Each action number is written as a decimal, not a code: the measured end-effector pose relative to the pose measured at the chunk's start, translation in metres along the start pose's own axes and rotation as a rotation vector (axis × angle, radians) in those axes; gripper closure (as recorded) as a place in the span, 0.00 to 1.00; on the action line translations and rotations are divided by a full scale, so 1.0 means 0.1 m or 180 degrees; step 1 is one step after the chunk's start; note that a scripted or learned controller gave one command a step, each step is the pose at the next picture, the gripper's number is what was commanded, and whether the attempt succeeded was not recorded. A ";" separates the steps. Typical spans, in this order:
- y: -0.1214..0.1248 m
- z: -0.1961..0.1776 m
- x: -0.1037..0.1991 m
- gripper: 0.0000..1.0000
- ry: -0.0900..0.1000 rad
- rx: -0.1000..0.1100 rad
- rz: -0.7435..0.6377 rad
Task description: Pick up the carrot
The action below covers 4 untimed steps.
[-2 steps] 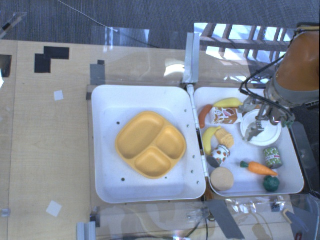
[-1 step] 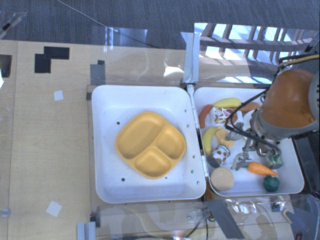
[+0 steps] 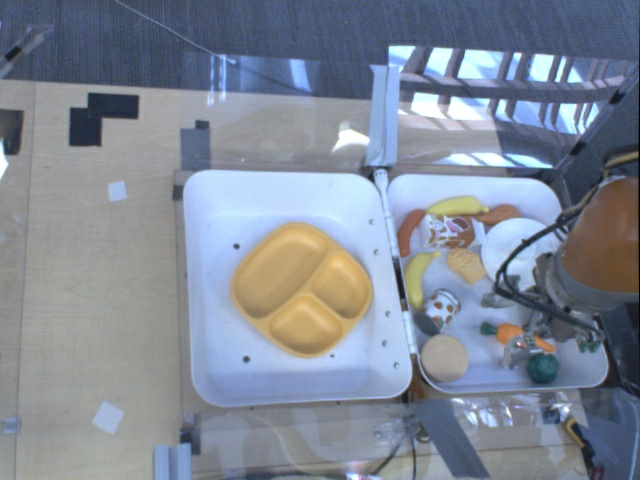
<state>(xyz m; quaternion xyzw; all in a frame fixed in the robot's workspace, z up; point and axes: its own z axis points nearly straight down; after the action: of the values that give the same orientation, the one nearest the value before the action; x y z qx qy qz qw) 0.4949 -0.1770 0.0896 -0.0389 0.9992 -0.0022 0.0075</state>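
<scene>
The carrot (image 3: 510, 333) is a small orange piece with a green tip, lying in the right bin (image 3: 575, 378) near its front right corner. My gripper (image 3: 532, 340) hangs low right over the carrot's right end, under the arm's orange band (image 3: 605, 243). The gripper's body hides part of the carrot. Whether the carrot is held cannot be made out.
A green ball (image 3: 543, 368) sits just in front of the carrot, and a tan bun (image 3: 444, 357) lies to its left. Two bananas (image 3: 457, 206), a snack packet (image 3: 452, 233) and a white plate (image 3: 515, 248) fill the bin's back. The left bin (image 3: 210, 368) holds a yellow divided plate (image 3: 302, 288).
</scene>
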 end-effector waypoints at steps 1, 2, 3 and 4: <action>0.01 -0.12 -0.03 1.00 -0.0019 0.0005 -0.0021; -0.30 -0.75 -0.08 1.00 0.0013 -0.0013 -0.1745; 0.34 -0.61 -0.17 1.00 0.0017 -0.0026 -0.2187; 0.46 -0.60 -0.04 1.00 0.0027 -0.0016 -0.0117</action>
<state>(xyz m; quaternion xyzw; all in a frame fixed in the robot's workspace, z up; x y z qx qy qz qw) 0.4941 -0.1309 0.1497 -0.0572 0.9984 0.0000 0.0032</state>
